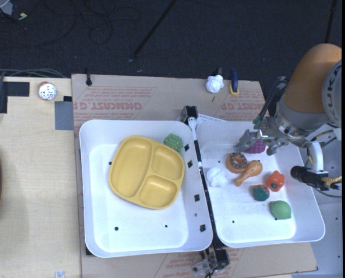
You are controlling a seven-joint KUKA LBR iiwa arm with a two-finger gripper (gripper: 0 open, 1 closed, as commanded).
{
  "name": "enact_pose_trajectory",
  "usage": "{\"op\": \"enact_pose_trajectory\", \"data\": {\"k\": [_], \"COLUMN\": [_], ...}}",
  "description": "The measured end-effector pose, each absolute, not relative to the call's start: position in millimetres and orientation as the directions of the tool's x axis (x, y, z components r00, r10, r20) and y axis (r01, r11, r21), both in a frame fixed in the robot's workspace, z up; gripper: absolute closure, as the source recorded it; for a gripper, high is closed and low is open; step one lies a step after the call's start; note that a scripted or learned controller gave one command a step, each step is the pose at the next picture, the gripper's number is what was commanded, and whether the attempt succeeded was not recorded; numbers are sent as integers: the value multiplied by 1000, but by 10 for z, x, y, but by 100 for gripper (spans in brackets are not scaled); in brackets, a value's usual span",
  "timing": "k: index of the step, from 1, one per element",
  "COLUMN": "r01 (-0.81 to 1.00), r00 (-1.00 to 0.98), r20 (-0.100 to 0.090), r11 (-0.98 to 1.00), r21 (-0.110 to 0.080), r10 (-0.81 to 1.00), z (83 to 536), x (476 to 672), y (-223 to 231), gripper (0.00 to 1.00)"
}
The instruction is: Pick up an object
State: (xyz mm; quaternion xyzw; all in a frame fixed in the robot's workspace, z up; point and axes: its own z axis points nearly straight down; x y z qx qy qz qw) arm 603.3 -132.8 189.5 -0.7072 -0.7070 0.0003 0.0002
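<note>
Grey arm (311,91) from the right, pincer (258,142) low, wrist bent down.

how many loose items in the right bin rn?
7: purple bunch under the gripper, brown donut, tan drumstick, white lump, red-orange pepper, teal piece, green lime. The arm may hide more.

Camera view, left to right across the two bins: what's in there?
Yellow divided plate → green broccoli-like piece → white lump → donut → drumstick → red pepper → green ball. Teal piece and purple item under the gripper skipped: overlapping x.
</note>
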Motion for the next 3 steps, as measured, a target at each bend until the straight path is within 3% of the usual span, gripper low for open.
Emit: {"op": "enact_pose_trajectory", "data": {"k": [1,2,3], "r01": [1000,1000,1000], "r00": [0,-9,-1], "r20": [1,2,2], "r11": [0,9,1], "r21": [-1,7,-1], "r10": [1000,1000,1000], "z": [1994,2881,3268], "x": [6033,6133,5544], "y": [-1333,-365,-250], "gripper": [100,100,100]}}
